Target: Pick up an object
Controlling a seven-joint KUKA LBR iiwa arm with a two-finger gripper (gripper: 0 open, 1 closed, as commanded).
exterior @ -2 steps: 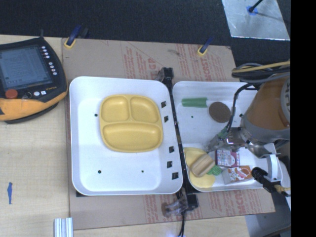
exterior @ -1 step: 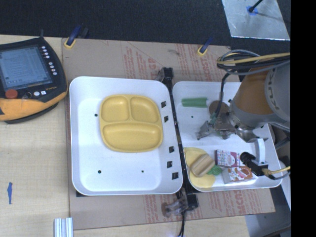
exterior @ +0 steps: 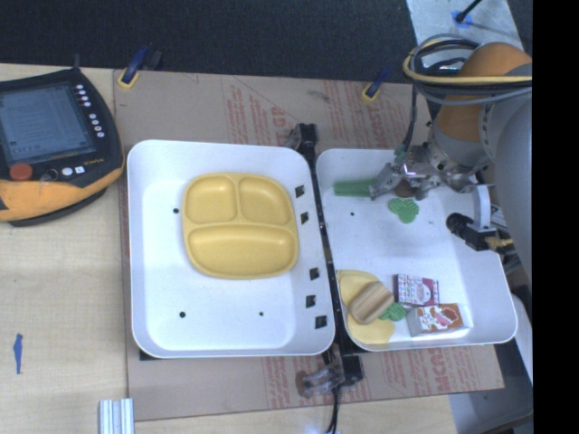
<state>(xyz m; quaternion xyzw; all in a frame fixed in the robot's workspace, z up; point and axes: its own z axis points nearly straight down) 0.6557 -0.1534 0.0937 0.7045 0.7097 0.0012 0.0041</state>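
Observation:
My gripper [exterior: 404,181] hangs low over the far end of the right bin [exterior: 470,333]. A long green piece [exterior: 352,188] lies on the bin floor just to its left, its right end reaching the gripper. A small round green piece [exterior: 404,210] sits right below the gripper. At the bin's near end lie a yellow flat piece [exterior: 364,331], a tan bun [exterior: 367,301] on top of it, a small white and red box [exterior: 416,289] and an orange-brown packet [exterior: 435,318].
The left bin [exterior: 158,324] holds a yellow divided plate [exterior: 241,224]. A grey and orange teach pendant [exterior: 50,143] rests on the bench at far left. Black clips join the two bins along the middle edge [exterior: 317,242].

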